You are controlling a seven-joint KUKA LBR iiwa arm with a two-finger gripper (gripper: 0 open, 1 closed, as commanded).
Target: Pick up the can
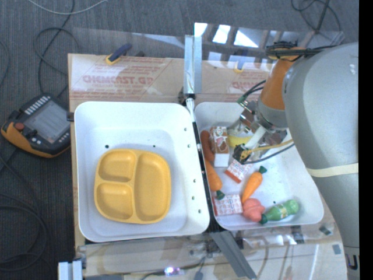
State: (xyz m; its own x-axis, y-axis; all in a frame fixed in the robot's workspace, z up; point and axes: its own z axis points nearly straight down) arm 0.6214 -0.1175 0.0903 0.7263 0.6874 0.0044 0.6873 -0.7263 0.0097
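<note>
The right bin (303,179) holds the toys. Two small red-and-white labelled items lie there, one (236,171) just below the gripper and one (228,205) near the front wall; I cannot tell which is the can. My gripper (247,139) hangs low over the back middle of this bin, above a yellow item (235,139) and beside a small carton (220,139). The wrist and arm cover what lies directly beneath it.
Also in the right bin are a sausage (205,144), two carrots (213,177) (252,185), a pink fruit (252,209) and a green bottle (281,210). The left bin (87,127) holds a yellow divided plate (133,185). A pendant (38,126) lies at far left.
</note>
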